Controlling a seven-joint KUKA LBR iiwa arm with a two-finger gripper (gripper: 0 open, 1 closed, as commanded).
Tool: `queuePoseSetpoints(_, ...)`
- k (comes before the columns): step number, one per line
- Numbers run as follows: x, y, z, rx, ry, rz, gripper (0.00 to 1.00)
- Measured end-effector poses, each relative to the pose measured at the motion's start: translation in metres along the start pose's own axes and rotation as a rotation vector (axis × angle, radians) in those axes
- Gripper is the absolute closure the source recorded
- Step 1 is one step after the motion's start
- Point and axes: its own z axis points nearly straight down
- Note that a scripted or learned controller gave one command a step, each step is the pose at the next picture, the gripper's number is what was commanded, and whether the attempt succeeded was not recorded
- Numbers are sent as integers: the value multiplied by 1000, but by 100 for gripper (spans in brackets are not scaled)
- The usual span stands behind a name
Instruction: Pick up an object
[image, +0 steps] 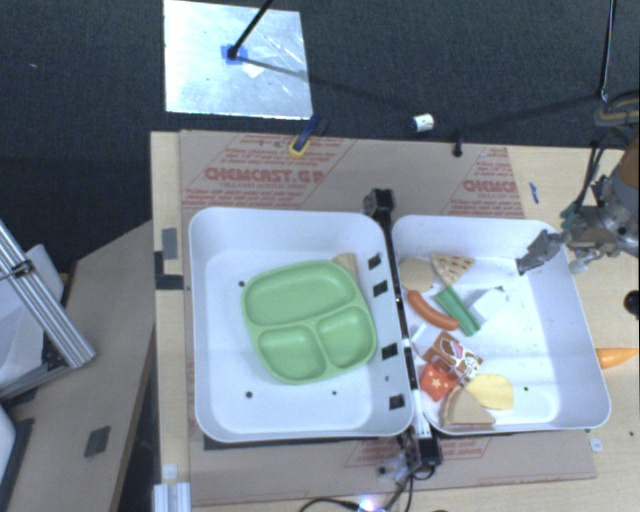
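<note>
Hot dog (432, 309) axis diag., upper-left/lower-right.

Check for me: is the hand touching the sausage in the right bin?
Apart. The camera view shows the hand near the right bin's far right corner, with bare white floor between it and the sausage.

Two white bins sit side by side. The left bin (215, 300) holds a green divided tray (305, 320). The right bin (570, 340) holds toy food: a hot dog (432, 310), a green piece (458, 308), a pizza wedge (452, 267). The gripper (545, 250) hovers over its upper right corner.
</note>
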Motion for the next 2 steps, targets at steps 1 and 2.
queuePoseSetpoints(1,1,2,-8,-12,-3,-3,0)
queuePoseSetpoints(2,-2,4,54,-9,-2,-1,0)
